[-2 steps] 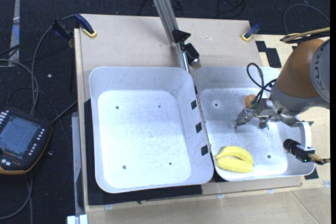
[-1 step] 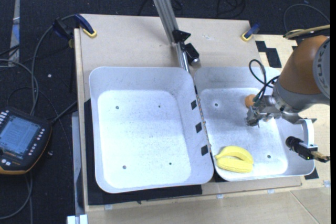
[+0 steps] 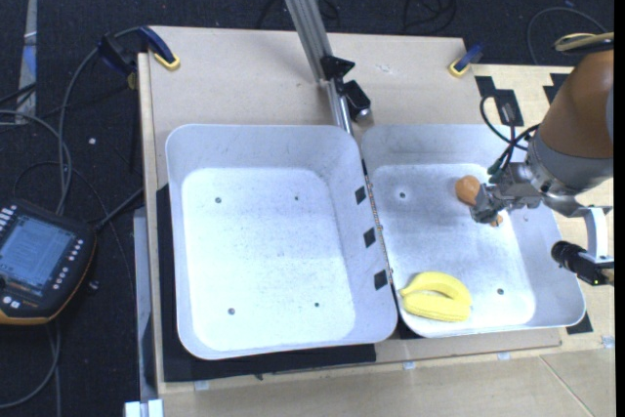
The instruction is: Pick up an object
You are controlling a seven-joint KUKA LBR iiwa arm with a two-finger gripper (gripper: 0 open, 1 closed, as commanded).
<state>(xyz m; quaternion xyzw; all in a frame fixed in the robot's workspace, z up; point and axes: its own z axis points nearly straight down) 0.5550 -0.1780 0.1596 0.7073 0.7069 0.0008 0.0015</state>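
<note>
Nearest, lying flat by the front wall of the right shallow white plastic bin (image 3: 547, 303): a curved yellow banana-shaped toy (image 3: 437, 297), free to grasp. Farther back, touching a small round orange ball (image 3: 469, 187): the grey gripper (image 3: 488, 210), lowered as if for a grasp. Cannot tell whether the fingers are open or closed. Beyond, bare tan wooden surface (image 3: 254, 78).

I see a tan bench (image 3: 254, 83) carrying 2 shallow white bins side by side: the left bin (image 3: 264, 239) toward 9 o'clock, the right bin (image 3: 430, 239) toward 3 o'clock, their inner rims touching, with a yellow clamp (image 3: 168, 61) at 11 o'clock
</note>
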